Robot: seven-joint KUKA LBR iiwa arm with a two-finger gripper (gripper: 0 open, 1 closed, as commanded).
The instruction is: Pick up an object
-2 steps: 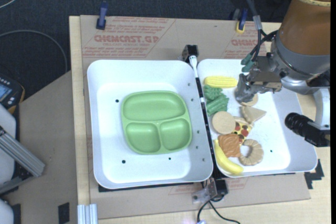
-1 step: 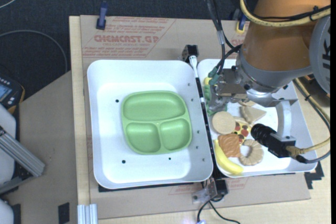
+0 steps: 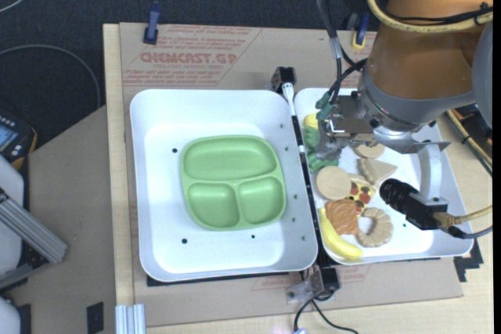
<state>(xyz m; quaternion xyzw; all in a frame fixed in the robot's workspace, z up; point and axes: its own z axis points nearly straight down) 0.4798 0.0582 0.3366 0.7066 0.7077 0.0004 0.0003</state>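
My gripper [image 3: 338, 129] hangs low over the back left part of the right bin [image 3: 446, 246], under the big orange and grey wrist. Just below it lie a green leafy toy [image 3: 316, 149] and a small yellow piece [image 3: 311, 122] against the bin's left wall. Nearer the front sit a round tan cracker [image 3: 333, 184], a brown fried piece [image 3: 342, 215], a banana [image 3: 338, 242], a ring-shaped pastry [image 3: 376, 228] and a pale wedge [image 3: 377, 168]. The wrist hides the bin's back half.
The left bin [image 3: 156, 168] holds a green divided plate [image 3: 233, 181] in its middle. A black divider strip [image 3: 297, 137] runs between the two bins. Blue clamps [image 3: 152, 24] stand at the board's back edge.
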